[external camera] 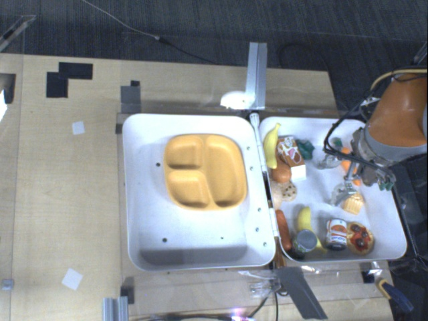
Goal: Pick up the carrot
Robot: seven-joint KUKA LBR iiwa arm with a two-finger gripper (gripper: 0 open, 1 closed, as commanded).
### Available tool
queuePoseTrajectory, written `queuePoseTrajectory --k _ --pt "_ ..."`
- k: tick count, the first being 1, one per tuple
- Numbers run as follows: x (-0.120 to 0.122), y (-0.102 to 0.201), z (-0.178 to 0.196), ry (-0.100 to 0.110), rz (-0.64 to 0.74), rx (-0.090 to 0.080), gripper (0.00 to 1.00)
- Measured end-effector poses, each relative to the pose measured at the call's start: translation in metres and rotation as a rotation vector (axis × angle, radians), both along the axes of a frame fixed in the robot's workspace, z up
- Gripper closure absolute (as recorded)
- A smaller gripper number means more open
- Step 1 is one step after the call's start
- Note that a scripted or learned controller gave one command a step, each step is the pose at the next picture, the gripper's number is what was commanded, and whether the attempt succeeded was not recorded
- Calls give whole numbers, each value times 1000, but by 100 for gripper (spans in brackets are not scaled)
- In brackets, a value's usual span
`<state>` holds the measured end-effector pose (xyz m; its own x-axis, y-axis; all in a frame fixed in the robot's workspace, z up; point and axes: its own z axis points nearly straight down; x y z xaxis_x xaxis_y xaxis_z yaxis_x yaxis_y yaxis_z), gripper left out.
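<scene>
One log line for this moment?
arm: over right bin | end effector: low, near carrot | carrot: in bin, not lifted

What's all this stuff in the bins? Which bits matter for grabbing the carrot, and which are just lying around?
For the job:
- carrot, an orange thing in the right bin, partly hidden by the arm
- gripper, just above it

Just lying about:
- banana
- yellow divided plate in the left bin
- cookie
- reddish sausage shape
- small can
</scene>
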<state>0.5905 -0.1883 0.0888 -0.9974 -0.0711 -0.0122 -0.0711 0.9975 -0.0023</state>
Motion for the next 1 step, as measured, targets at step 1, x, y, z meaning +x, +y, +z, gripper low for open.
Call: queuePoseTrajectory --k 1 --pt "2 19 0 0 -35 0 0"
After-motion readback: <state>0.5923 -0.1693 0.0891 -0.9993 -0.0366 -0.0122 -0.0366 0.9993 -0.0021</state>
